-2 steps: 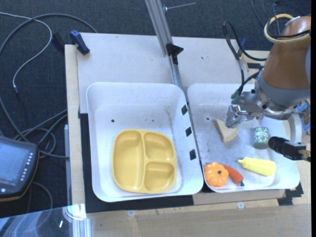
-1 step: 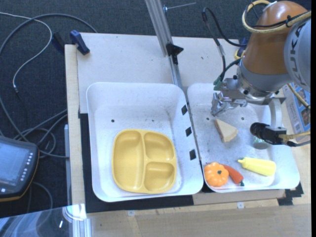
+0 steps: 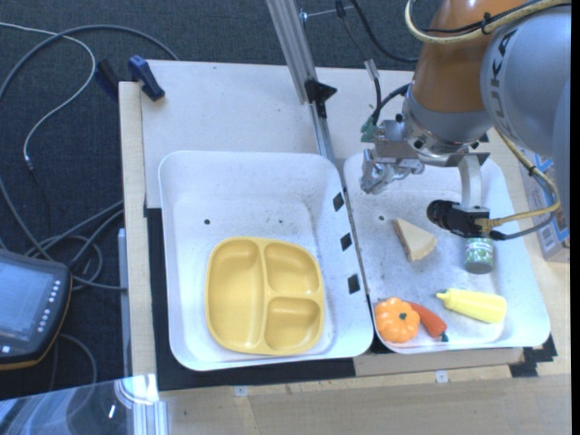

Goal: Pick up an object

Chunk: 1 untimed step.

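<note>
Pincer [image 3: 374, 181] hangs over the far left part of the right bin [image 3: 521, 284], near the divider between both bins, and nothing is between its tips; whether they are spread or pressed I cannot tell. Just beside it toward the front lies a wedge of cheese [image 3: 415, 239]. Further front are a small jar [image 3: 479, 255], a yellow bottle [image 3: 473, 304], an orange pumpkin [image 3: 397, 320] and a carrot [image 3: 431, 320]. The left bin [image 3: 240, 184] holds a yellow divided plate [image 3: 265, 294]. Both bins stand on a pale bench [image 3: 227, 102], with dark floor and cables around. The arm [image 3: 494, 53] reaches in from the right, wrist pointing downward.
</note>
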Tool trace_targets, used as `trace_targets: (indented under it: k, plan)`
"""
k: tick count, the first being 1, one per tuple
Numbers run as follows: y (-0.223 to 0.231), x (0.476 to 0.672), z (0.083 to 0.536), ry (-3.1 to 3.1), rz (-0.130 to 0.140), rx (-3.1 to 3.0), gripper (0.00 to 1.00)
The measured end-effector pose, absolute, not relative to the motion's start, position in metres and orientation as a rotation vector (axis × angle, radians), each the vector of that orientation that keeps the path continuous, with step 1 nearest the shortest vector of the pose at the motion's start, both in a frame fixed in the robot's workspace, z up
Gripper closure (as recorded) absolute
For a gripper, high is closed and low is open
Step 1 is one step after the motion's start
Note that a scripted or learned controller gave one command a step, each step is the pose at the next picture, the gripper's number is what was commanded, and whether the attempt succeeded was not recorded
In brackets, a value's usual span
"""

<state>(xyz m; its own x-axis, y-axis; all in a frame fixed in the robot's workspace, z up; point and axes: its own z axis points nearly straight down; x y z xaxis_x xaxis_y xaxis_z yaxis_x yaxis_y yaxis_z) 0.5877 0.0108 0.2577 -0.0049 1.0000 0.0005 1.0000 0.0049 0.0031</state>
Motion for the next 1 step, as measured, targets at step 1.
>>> trace_targets:
  k: [1]
  plan:
    - [0.0496, 0.6256, 0.2407, 2.226, 0.003, 2.215, 1.00]
